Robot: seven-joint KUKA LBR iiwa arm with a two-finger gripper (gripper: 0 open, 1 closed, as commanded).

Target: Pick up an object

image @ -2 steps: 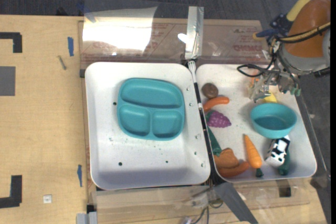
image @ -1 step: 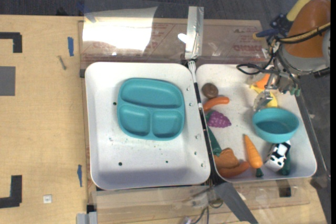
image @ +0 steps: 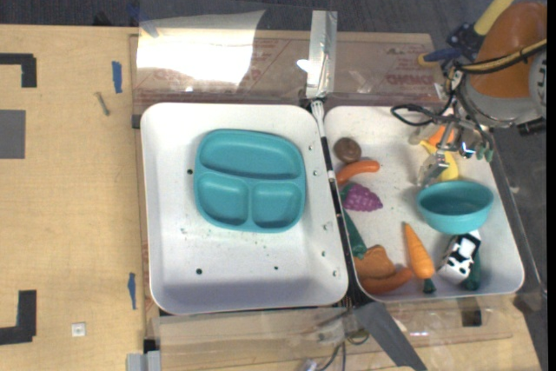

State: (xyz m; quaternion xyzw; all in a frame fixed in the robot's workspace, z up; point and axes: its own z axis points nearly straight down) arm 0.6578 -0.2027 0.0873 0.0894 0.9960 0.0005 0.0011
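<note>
My gripper (image: 441, 154) hangs low over the back right part of the right bin (image: 502, 213), just behind a teal bowl (image: 456, 206). A small yellow piece (image: 449, 170) and an orange-yellow piece (image: 432, 141) lie right at the gripper; I cannot tell whether either is held. Further left in that bin are a brown ball (image: 347, 149), a red-orange pepper (image: 358, 169) and purple grapes (image: 362, 199). Toward the front lie a carrot (image: 417, 249), a black-and-white cow toy (image: 461, 254) and an orange food piece (image: 382, 270).
The left bin (image: 165, 213) holds a teal divided plate (image: 250, 178). A metal divider (image: 330, 187) separates the two bins. The arm's orange band (image: 512, 39) and loose cables (image: 421, 110) hang over the right bin's back right corner.
</note>
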